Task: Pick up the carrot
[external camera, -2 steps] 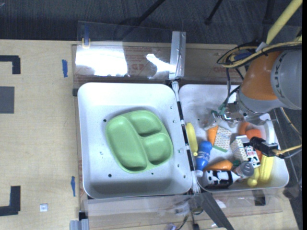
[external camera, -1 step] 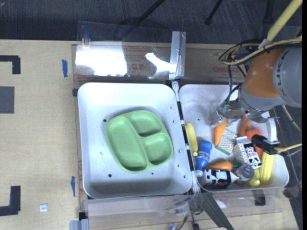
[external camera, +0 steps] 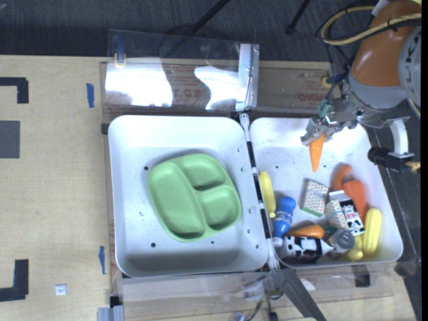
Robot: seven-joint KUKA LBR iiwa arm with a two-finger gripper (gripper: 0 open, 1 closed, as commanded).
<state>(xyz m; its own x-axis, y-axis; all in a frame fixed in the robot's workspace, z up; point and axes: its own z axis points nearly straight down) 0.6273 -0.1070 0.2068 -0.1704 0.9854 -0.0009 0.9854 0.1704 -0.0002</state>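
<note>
- Over the right bin (external camera: 391, 249), the gripper (external camera: 324, 130) is clamped on the carrot (external camera: 315, 151), which hangs point-down just beneath it.
- Left of the gripper, the other bin (external camera: 127, 136) holds a green divided tray (external camera: 194, 195).
- Beyond both bins lies pale wooden bench (external camera: 50, 179); dark floor sits behind.

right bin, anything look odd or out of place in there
Mostly not. The carrot hangs point-down between the gripper's fingers, off the right bin floor. The other toys are heaped in its near corner, and the green divided plate sits askew in the left bin.
</note>
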